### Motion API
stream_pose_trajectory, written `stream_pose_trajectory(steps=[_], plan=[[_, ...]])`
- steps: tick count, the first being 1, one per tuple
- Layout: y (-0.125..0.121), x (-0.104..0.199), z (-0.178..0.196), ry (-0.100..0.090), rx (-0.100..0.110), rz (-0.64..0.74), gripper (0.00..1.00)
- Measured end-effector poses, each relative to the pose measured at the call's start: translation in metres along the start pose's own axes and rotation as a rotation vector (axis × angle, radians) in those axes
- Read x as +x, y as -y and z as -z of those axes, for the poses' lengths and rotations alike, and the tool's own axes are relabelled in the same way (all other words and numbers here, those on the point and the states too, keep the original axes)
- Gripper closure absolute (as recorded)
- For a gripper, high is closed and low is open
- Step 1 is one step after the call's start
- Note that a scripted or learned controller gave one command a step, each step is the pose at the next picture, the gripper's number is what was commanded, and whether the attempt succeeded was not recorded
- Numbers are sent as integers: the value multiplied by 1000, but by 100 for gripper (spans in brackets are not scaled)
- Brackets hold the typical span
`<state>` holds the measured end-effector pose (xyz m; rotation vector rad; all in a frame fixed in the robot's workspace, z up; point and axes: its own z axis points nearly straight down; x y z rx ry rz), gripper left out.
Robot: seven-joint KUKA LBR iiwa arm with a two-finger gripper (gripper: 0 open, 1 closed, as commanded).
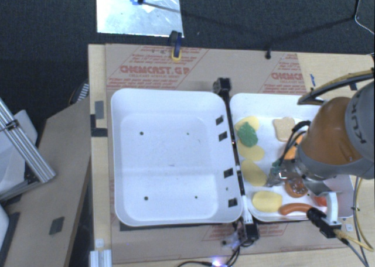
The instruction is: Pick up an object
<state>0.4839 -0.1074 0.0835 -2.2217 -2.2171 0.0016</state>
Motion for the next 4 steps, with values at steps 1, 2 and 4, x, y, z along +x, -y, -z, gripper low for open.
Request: stream_pose_trajectory(steps=[1,2,4], plan=[[-37,-19,182,7,-24,7,100],[-64,59,96,-3,1,13,100],[-51,57,445,3,-25,4,100]])
